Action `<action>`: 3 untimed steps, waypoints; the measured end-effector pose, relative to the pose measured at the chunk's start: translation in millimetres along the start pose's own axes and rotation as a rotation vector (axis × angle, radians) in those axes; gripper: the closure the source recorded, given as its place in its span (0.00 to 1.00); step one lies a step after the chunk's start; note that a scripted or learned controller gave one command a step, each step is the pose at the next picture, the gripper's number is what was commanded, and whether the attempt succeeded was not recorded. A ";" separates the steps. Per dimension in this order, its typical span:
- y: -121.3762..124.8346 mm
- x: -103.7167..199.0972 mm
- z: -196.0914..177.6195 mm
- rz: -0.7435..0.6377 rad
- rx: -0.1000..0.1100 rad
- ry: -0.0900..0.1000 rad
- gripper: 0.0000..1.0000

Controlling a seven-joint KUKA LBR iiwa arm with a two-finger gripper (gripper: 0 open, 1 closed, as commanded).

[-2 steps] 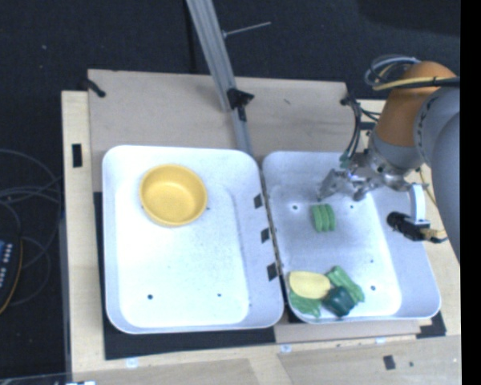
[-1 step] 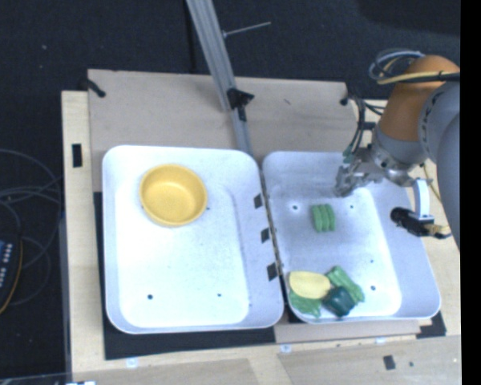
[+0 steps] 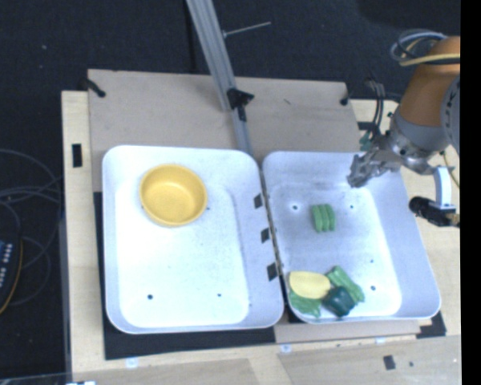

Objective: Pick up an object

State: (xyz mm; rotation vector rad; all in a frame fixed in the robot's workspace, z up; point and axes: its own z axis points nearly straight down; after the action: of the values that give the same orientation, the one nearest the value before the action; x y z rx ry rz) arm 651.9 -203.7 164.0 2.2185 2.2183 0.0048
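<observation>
You see the gripper [image 3: 361,172] hanging over the upper right part of the right shallow white plastic bin [image 3: 385,215], near its rim at about one o'clock of that bin. Whether it is open or closed you cannot tell from this slanted view, and nothing is seen held in it.

The nearest thing to pick is the small green ribbed block [image 3: 322,217]. It lies on the bin floor, apart from the gripper, at about seven o'clock from it. Its long axis runs roughly from twelve to six o'clock.

A pile of a yellow oval piece [image 3: 306,282] and dark green pieces [image 3: 341,293] lies farther, at the bin's six o'clock corner. The round yellow plastic bowl [image 3: 173,194] sits in the left white bin [image 3: 184,287], well apart.
</observation>
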 end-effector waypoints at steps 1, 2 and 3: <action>2.0 1.2 -43.0 0.000 0.001 0.000 1.00; 2.9 0.5 -83.1 0.000 0.001 0.000 1.00; -10.8 53.9 -78.2 -0.003 0.004 0.001 1.00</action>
State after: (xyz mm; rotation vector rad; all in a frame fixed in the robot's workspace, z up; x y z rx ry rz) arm 640.7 -149.7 242.1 2.2181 2.2235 0.0016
